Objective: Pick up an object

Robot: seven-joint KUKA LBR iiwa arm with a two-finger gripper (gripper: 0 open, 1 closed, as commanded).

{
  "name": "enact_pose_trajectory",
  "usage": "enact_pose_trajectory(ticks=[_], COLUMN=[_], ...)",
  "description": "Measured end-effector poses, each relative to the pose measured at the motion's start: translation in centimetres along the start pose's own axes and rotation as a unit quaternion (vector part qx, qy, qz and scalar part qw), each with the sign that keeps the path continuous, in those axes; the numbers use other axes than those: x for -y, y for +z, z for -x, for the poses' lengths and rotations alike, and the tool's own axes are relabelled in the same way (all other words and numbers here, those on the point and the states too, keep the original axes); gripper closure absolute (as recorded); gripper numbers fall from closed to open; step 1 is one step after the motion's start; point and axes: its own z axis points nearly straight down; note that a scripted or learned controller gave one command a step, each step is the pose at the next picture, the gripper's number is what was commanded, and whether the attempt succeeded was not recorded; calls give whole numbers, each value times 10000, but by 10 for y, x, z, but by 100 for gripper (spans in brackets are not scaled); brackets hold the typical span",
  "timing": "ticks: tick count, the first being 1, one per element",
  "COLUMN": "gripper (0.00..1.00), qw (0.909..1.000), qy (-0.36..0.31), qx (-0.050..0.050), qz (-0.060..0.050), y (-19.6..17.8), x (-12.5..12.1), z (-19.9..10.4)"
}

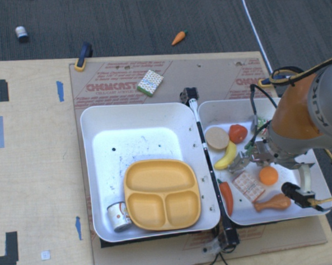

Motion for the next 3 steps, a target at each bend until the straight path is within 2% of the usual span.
enact_pose_trajectory(ticks=[1,2,3], gripper=[100,0,100], qw=[10000,10000,10000], qy=[4,6,4], qx=[11,11,15], qz=[24,23,33], y=[-11,-11,-21], x=[-1,-1,-2], z=[1,1,1])
